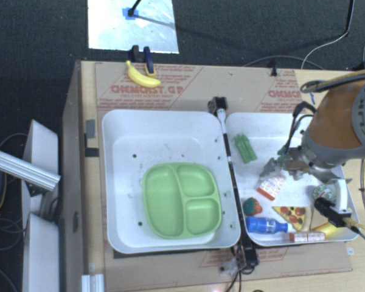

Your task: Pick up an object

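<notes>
My gripper hangs low over the middle of the right bin, at the end of the grey and orange arm. Directly below and in front of it lies a white and orange packet, very close to the gripper; I cannot tell whether they touch. A green block lies to the gripper's left near the bin divider. Along the front of the bin lie a small green and red toy, a blue bottle, a pizza slice toy and a red and white tube.
The left bin holds a green divided plate. A banana lies on the cardboard behind the bins. A round greenish object and a yellow piece sit at the right bin's right edge, under the arm.
</notes>
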Available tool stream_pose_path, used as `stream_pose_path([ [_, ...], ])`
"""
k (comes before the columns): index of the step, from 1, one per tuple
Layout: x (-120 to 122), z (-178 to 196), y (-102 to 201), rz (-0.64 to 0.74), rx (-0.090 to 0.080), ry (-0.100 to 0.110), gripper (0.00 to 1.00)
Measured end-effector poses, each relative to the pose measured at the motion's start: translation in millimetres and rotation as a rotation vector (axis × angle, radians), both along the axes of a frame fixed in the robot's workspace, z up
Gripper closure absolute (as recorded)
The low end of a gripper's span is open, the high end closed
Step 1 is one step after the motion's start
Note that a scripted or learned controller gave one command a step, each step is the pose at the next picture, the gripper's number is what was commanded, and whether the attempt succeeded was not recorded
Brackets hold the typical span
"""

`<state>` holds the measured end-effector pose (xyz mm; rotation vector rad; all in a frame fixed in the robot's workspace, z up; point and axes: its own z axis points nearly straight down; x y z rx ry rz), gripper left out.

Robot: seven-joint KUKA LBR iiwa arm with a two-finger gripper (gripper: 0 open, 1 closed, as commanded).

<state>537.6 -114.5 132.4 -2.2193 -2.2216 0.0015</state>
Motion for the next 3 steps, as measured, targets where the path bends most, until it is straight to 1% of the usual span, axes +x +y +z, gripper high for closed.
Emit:
stream_pose_path([
  [1, 1, -48, 7, -0.001, 0.0, -0.003, 0.0],
  [2, 2, -38, 7, 0.001, 0.0, -0.005, 1.0],
  [3, 53, 53, 80, 0.003, 0.0, -0.005, 1.0],
])
